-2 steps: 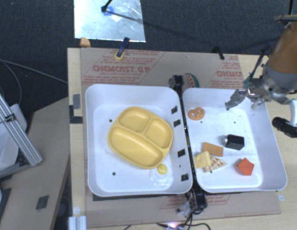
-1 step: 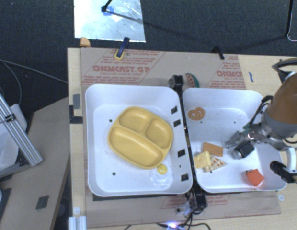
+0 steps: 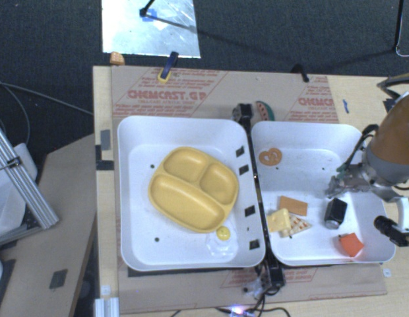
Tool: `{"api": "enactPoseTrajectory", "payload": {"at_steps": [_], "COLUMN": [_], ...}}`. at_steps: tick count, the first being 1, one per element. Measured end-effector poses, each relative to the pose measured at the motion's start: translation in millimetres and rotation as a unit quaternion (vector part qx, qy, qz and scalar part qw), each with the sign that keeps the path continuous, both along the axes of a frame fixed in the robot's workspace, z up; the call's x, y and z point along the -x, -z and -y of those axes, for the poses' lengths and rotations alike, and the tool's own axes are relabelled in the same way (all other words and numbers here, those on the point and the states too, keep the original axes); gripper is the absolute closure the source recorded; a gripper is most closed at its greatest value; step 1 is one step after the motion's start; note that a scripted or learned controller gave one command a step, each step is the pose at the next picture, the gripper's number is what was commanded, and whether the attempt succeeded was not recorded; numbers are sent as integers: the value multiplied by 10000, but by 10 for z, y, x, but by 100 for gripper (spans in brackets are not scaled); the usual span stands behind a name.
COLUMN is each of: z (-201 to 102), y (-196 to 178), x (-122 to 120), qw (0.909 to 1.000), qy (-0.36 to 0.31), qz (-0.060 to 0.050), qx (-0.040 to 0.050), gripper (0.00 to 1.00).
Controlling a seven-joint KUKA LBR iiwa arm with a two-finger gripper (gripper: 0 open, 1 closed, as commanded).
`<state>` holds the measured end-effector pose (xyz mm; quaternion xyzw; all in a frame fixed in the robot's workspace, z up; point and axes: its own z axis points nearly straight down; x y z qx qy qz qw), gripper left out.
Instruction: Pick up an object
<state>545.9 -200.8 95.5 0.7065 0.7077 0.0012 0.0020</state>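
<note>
The right bin holds several small things: a pretzel, an orange cracker, a yellow cheese wedge beside a pale waffle piece, a black cylinder and an orange-red block. My gripper reaches in from the right and hangs low over the bin's right half. It sits just above and behind the black cylinder. Nothing shows in its grasp.
The left bin carries a yellow divided plate and a small yellow piece near its front wall. The grey arm covers the right bin's right rim. A black divider strip runs between the bins.
</note>
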Motion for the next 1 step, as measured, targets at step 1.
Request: {"api": "enactPoseTrajectory", "payload": {"at_steps": [1], "z": [67], "y": [114], "x": [608], "qw": [10000], "qy": [21], "qz": [-25], "qx": [-4], "gripper": [100]}}
